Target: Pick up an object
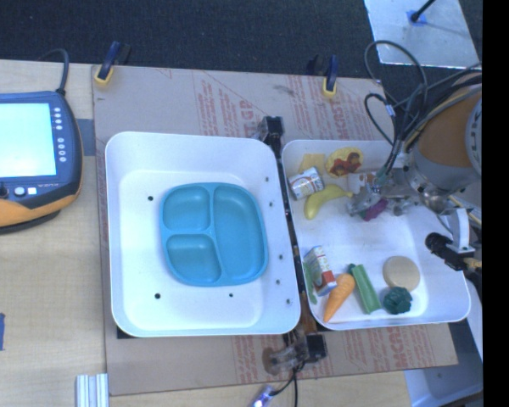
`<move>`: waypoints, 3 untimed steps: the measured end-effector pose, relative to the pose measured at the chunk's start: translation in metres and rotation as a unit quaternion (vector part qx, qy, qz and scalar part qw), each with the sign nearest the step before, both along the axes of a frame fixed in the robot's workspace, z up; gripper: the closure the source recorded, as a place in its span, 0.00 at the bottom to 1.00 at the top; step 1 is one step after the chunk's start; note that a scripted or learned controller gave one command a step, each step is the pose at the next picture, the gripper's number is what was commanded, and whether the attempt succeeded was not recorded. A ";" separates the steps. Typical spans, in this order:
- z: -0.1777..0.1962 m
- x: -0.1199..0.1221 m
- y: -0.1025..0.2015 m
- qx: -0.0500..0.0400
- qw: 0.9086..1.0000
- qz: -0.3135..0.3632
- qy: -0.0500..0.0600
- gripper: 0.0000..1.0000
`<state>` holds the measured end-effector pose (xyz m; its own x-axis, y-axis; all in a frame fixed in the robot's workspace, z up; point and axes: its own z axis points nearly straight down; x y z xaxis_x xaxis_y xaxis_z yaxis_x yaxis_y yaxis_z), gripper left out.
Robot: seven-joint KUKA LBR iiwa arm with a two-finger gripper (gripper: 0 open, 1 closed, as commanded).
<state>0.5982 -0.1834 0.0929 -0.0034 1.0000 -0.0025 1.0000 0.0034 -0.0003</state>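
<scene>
Pick isn't done yet, I'd say. The gripper [369, 203] is down in the right bin [441, 312] at about 12 o'clock, just beside the banana [324, 200]; can't tell its state. Carrot [339, 296], cucumber [364, 288] and the rest lie around 6 o'clock. The blue divided plate [214, 232] sits in the left bin [127, 227].

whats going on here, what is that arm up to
A grey KUKA arm reaches in from the right over the right-hand white bin, which holds toy food. Its gripper is down in the upper part of that bin, close to a purple item and a yellow banana. Whether it has hold of anything cannot be made out. A carrot, a green piece, a tan round piece and a small can lie loose in the bin. The left bin holds a blue divided plate.
</scene>
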 end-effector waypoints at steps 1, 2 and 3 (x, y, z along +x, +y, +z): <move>-0.001 0.032 0.085 0.001 1.000 0.001 0.003 0.00; 0.137 0.059 0.096 0.001 1.000 0.001 0.000 0.00; 0.049 0.017 0.091 0.001 1.000 0.000 0.003 0.00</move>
<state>0.6153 -0.0925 0.1423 -0.0040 1.0000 0.0002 1.0000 0.0040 -0.0054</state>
